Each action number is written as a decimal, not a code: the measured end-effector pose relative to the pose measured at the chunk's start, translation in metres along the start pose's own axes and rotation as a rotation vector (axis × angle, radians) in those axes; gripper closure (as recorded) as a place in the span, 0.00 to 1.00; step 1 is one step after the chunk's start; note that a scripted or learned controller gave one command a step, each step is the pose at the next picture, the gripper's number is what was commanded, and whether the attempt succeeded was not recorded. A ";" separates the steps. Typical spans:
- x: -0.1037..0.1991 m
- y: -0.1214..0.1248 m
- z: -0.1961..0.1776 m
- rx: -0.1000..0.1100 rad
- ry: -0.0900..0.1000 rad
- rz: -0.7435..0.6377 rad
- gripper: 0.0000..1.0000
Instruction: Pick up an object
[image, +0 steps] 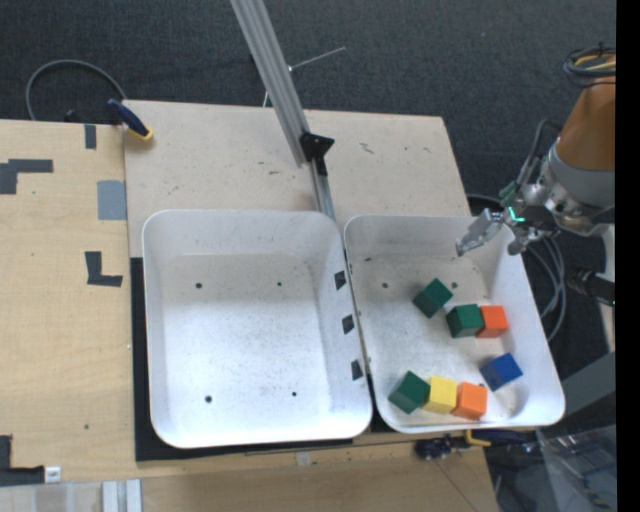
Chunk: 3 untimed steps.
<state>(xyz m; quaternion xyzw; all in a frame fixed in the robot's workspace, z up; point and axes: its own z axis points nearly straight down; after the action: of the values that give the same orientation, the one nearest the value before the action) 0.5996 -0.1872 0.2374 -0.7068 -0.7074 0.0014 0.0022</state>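
Right now we see the pincer (492, 236) hovering over the far right corner of the right bin (530, 330), nothing between its fingers; how far they are parted we cannot tell at this size. Arm (585, 150) comes in from the right, grey with orange above the wrist. All blocks sit in the right bin. Nearest the pincer, toward the bin's middle, we have a dark green cube (433, 298), tilted. Just nearer than it, a green cube (465, 321) touching an orange cube (493, 320) on its right. A blue cube (501, 371) lies nearer still, by the bin's right wall. Along the bin's near wall, a row: green block (408, 392), yellow block (441, 394), orange block (471, 400), touching side by side. Left bin (160, 300) sits beside the right bin on the desk (220, 150).
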 end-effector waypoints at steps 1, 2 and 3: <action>0.000 0.001 -0.002 -0.004 -0.002 -0.001 0.00; -0.007 -0.007 0.049 0.001 -0.001 0.001 0.00; -0.004 -0.007 0.093 0.000 -0.001 -0.001 0.00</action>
<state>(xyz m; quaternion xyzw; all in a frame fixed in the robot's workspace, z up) 0.5927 -0.1914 0.1448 -0.7066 -0.7076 0.0019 0.0018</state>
